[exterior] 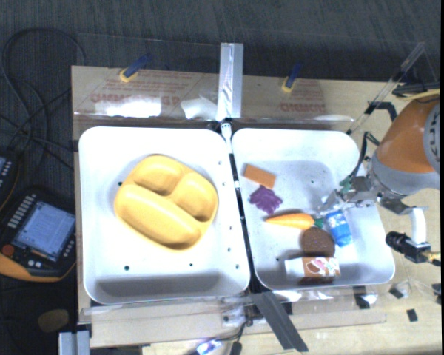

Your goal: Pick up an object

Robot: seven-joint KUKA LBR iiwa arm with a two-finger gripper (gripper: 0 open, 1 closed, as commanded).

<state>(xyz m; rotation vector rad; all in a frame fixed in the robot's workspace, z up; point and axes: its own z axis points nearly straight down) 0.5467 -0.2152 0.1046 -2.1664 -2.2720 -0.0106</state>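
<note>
The gripper point(339, 202) reaches into the right bin point(296, 140) from its right wall, low over the floor; whether it is spread or pressed together cannot be told at this size, and nothing can be seen held in it. Just below its tip lies a blue packet point(340, 229), with a dark brown round object point(317, 240) touching that packet's left side. An orange carrot point(290, 219) lies just left of the tip, and beyond it a purple object point(265, 199) and an orange block point(259, 175) farther up and left. Below the brown round object, against the near wall, lies a white box with a red label point(312, 268). Well away to the gripper's left, the left bin point(103, 143) holds a large yellow lump point(165, 200).
</note>
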